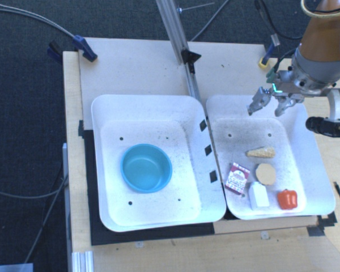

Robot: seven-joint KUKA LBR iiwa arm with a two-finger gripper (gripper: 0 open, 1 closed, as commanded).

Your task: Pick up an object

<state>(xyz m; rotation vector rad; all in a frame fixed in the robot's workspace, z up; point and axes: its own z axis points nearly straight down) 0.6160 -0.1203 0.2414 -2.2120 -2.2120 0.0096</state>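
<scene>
Five items lying in right bin (306,146), claw (270,106) hovering wide, gripping nothing, over far rim. Aiming for corn piece (261,152), nearest, standing apart; descending straight, closing across narrow width.

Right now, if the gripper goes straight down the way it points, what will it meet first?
Probably the bare floor of the right bin near its far edge. The open gripper hangs there, away from the corn cob. Depth is uncertain.
</scene>
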